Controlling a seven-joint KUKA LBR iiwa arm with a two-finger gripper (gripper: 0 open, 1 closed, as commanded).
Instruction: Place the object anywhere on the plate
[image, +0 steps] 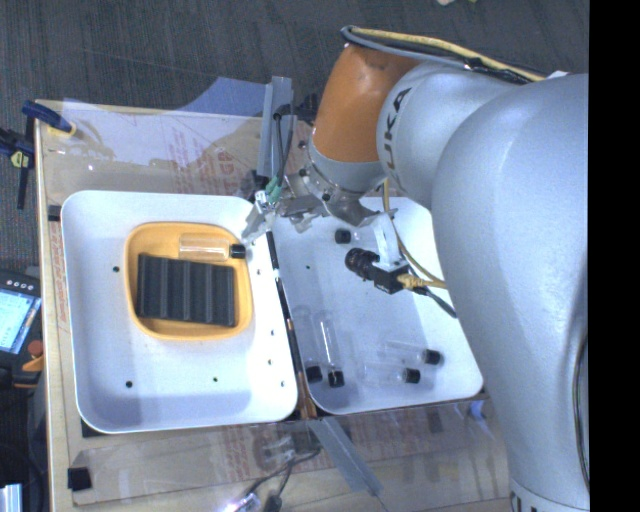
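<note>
Lying across the top edge of the yellow plate (190, 278) was a clear tube with a black cap (210, 245), its cap end pointing toward the divide between the bins, just above the dark ribbed insert (190, 290). The plate sat in the left bin (100, 380). Right beside the cap hovered the gripper (262, 212), and whether it was parted or closed, I could not tell. Over in the right bin (440, 385) lay more clear tubes (327, 352), well apart from the plate.
</note>
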